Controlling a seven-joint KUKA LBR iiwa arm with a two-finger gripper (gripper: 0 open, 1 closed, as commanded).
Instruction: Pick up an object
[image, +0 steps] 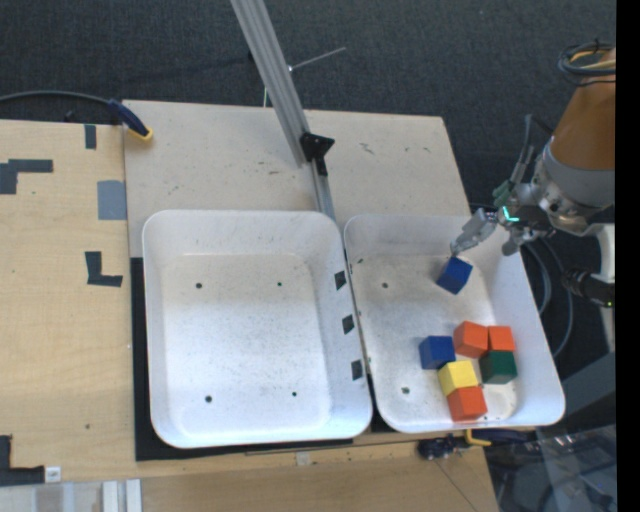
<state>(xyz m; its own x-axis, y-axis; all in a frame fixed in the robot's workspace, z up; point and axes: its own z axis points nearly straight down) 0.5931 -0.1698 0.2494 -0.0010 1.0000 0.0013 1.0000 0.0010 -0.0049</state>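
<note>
Left bin (160, 300) sits beside right bin (535, 330). In the right bin, near its front: blue cube (436, 351), yellow cube (459, 376), two orange cubes (471, 339), green cube (499, 367), clustered and touching. Another blue block (454, 274) lies tilted further back, just below the gripper (492, 235); fingers spread apart, nothing between them

At right of the frame, the gripper (492, 232) is hovering over the right bin (400, 250), just above a tilted blue cube (455, 274). Six more cubes (470, 368) are clustering lower right.
</note>
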